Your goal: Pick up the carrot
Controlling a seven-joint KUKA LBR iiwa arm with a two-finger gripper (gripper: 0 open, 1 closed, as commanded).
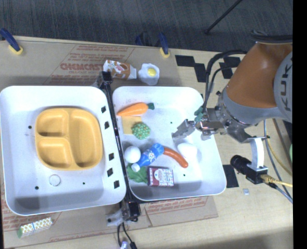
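We saw a counter topped with printed brown cardboard, carrying two shallow white plastic bins side by side. The left bin held one yellow tray, rounded and split into three compartments. The grey arm, smooth with an orange band, reached in over the right bin from its right edge.

In the right bin we counted seven small items. The carrot, a tapered orange piece with a dark green tip, lay near the bin's far left corner. Just nearer sat one knobbly green vegetable. Toward the near edge lay one white egg-like ball, one blue bottle, one glossy orange-red sausage shape, one dark red carton and one white rounded lump.

The gripper hung over the middle right of that bin, well apart from the carrot, which lay to its left and farther back. We could not tell how its fingers stood, and nothing was visibly held.

Beyond the bins' far edge sat one small brown carton and one white-and-yellow fried-egg toy.
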